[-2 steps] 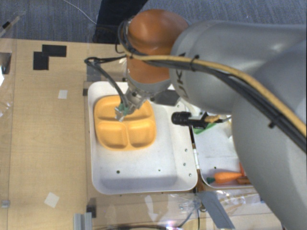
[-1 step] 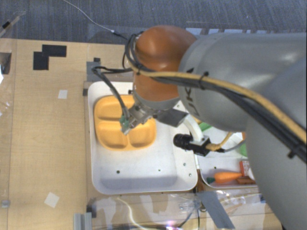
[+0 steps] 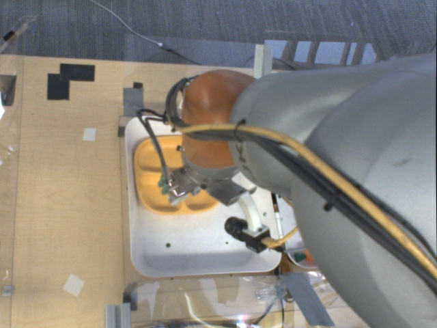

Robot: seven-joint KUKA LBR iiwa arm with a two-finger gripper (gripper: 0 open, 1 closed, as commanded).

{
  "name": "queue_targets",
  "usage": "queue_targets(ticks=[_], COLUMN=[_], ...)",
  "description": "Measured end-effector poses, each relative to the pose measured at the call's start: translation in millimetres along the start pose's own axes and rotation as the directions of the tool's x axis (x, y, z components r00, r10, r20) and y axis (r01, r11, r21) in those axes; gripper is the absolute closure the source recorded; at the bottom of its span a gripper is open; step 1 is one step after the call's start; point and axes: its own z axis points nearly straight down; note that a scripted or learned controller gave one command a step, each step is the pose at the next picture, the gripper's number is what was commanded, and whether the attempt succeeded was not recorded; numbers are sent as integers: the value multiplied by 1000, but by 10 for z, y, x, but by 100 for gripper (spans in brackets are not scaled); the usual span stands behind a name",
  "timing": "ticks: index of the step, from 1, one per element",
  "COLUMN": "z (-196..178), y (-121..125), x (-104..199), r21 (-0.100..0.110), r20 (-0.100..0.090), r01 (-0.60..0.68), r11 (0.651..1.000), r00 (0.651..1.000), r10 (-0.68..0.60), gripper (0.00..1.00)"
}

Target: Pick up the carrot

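The arm [image 3: 328,149] hangs low over the white bin [image 3: 171,251], wrist above a yellow-orange dish [image 3: 151,183], presumably hunting the carrot, which I can't pick out; gripper state unclear.

My arm [image 3: 355,149] is looking pretty chunky here: big smooth grey shell, with a rounded orange band [image 3: 208,108] sitting above the wrist. Black and yellowish cables [image 3: 300,157] are running along the outside, a black loop is curling round the orange part, and a grey metal wrist block is sitting underneath.
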Motion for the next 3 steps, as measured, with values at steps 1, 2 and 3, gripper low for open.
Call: queue_targets(ticks=[1, 2, 3], z=[-117, -226, -335], y=[20, 35, 50], x=[-6, -11, -16], r21=[-6, -10, -14], r20=[0, 1, 1], r01=[5, 10, 16], r11=[1000, 1000, 1000], r00=[1000, 1000, 1000], r10=[-5, -10, -16], gripper=[100, 100, 100])
